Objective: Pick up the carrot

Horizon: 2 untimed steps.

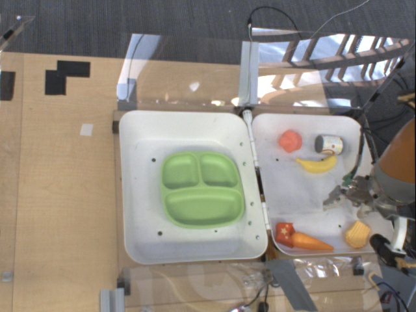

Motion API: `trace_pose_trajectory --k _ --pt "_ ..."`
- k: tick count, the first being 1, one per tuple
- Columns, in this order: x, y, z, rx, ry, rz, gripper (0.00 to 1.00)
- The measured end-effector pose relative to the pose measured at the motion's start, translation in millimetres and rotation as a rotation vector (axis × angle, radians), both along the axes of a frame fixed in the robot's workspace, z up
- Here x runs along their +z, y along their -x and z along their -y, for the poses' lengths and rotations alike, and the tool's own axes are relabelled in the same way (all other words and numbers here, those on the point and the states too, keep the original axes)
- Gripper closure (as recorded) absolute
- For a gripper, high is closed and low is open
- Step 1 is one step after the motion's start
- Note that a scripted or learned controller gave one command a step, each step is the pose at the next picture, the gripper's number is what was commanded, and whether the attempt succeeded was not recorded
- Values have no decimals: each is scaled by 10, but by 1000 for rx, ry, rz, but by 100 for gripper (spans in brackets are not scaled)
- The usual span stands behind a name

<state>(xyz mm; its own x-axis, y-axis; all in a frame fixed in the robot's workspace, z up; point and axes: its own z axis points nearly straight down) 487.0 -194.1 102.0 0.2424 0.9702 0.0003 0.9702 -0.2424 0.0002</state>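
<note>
The orange carrot (311, 242) lies along the front wall of the right bin (305, 194), its thick end touching a small red item (284, 230). My gripper (344, 197) hangs over the right side of this bin, up and to the right of the carrot and well apart from it. It looks open, with nothing between its fingers. The arm comes in from the right edge, its orange band just above the wrist.
In the right bin are a red ball-like fruit (290, 140), a small can (329, 144), a banana (317, 164) and a yellow corn piece (357, 234) just below the gripper. The left bin (140, 194) holds a green divided plate (201, 188).
</note>
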Motion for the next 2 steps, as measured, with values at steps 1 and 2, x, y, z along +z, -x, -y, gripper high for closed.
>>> trace_pose_trajectory --k 1,2 --pt "1096 -18 -65 230 3 6 0" --pt "180 -3 42 -161 0 0 0"
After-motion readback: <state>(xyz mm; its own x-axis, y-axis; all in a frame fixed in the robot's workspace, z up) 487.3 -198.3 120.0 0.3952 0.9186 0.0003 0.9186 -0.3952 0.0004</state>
